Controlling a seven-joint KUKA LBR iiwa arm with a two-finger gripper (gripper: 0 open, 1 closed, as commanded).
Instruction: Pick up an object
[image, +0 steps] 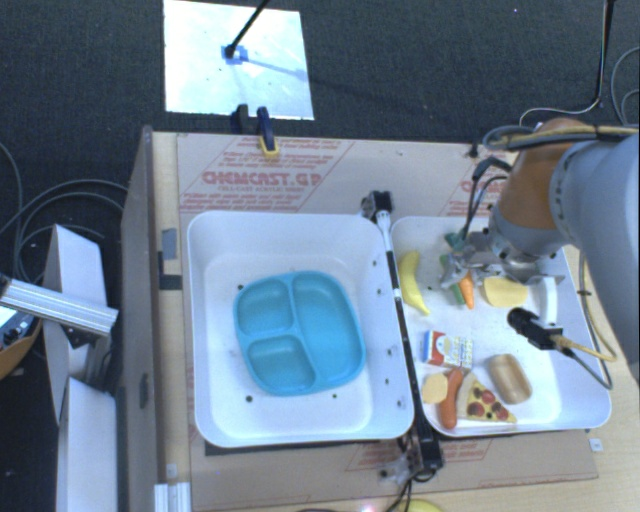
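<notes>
My gripper (461, 274) hangs low over the back of the right bin (580, 400), reaching in from the right. Directly under its tip lies a small orange carrot (467, 293) with a green top; the tip is at or just above the carrot's upper end. A yellow banana (411, 281) lies to the gripper's left along the bin wall. A yellow cheese wedge (503, 292) sits just to its right.
The front of the right bin holds a small white carton (447, 349), a brown bread roll (509, 378), a pizza slice (487, 403), a red sausage (452, 397) and a tan round piece (434, 387). The left bin (215, 260) holds a blue divided plate (297, 331).
</notes>
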